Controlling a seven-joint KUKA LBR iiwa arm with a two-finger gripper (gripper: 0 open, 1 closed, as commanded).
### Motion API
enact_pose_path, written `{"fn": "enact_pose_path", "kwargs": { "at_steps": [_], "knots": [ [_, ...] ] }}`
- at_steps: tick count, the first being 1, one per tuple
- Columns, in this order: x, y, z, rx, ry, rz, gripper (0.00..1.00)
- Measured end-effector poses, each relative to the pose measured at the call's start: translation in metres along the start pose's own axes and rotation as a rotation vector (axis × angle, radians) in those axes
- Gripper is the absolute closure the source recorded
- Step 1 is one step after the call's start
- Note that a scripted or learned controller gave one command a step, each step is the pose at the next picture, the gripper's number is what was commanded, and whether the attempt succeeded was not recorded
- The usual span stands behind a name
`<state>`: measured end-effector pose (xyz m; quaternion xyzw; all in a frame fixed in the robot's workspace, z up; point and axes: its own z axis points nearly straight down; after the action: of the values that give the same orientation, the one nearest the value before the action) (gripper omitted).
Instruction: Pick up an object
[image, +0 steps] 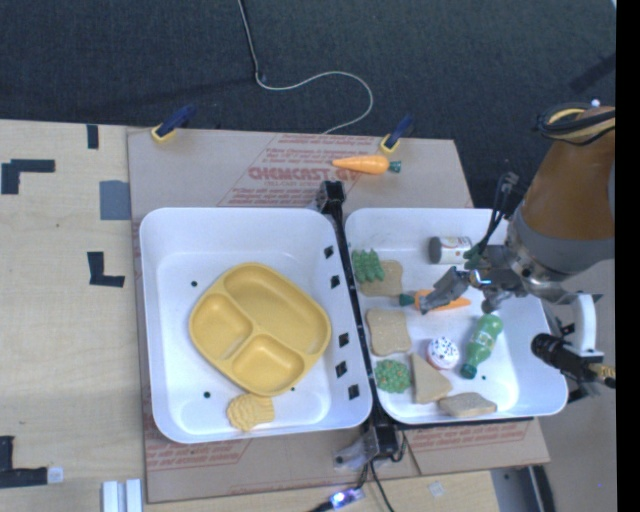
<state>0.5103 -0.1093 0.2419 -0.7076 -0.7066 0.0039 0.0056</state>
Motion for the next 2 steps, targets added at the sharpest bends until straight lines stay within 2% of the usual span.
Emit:
{"fn": "enact_pose_path", "kwargs": {
  "at_steps": [1,2],
  "knots": [
    [0.0,0.002,-0.005,-0.012,-0.002,-0.003,0.0],
    [-0.008,0.006,0.045,-0.007,-0.002,-0.001,0.0]
  ]
}}
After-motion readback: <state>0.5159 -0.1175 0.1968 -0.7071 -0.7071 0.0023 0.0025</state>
